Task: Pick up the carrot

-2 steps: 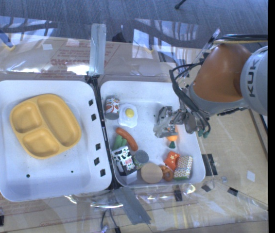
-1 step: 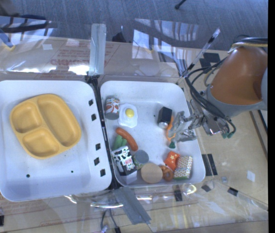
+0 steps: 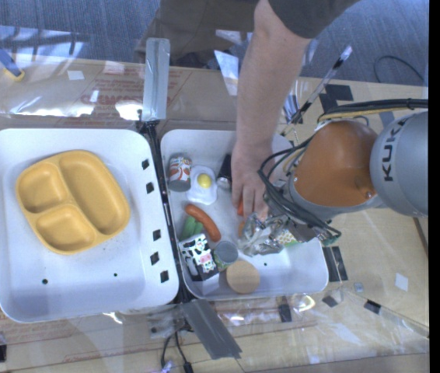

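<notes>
my gripper [image 3: 260, 235] sits low in the right bin [image 3: 313, 274], near its middle-right, with my orange-banded wrist right above it blocking most of the view. cannot tell whether i'm released or clenched; too much cable and glare down there.

a person's hand [image 3: 247, 181] reaches into the same bin from the top, arm coming down over the back rim. hand is just beside me, to the upper left. looks like it's sorting or placing things, my guess only.

the carrot [image 3: 241, 208]: a small orange sliver shows at the edge of the hand, between the hand and me. mostly hidden, so i can't say how it lies or whether the hand is touching it. not confident it's the carrot and not something else orange.

rest of the right bin is crowded on its left side: a sausage [image 3: 203, 221] lying slanted, a fried egg [image 3: 204, 183] behind it, a small can [image 3: 179, 172] at the back left, a cow-print carton [image 3: 197, 256] and a round wooden piece [image 3: 242, 277] at the front. the clutter sits clear of me.

left bin [image 3: 18, 294] holds a yellow divided plate [image 3: 72, 200], well apart from everything.

judgement: pick not done. with a hand in the bin, closing now is risky.
</notes>
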You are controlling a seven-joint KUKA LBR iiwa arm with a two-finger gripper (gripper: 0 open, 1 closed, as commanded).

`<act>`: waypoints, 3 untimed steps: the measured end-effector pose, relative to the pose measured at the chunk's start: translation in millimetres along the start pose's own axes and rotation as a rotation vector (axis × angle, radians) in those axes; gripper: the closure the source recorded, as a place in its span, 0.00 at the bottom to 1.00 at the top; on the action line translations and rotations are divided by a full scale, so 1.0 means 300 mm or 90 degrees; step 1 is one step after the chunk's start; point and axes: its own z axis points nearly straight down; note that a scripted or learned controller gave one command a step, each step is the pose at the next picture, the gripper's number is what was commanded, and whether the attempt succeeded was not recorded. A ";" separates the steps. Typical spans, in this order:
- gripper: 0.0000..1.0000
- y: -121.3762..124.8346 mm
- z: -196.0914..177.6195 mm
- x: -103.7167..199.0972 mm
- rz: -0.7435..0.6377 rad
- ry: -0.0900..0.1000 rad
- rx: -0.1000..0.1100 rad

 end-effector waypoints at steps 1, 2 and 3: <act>1.00 -0.054 -0.406 0.020 -0.234 0.001 0.003; 0.00 -0.051 -0.398 0.023 -0.233 0.002 0.000; 0.00 -0.172 -0.308 -0.187 -0.182 0.002 -0.002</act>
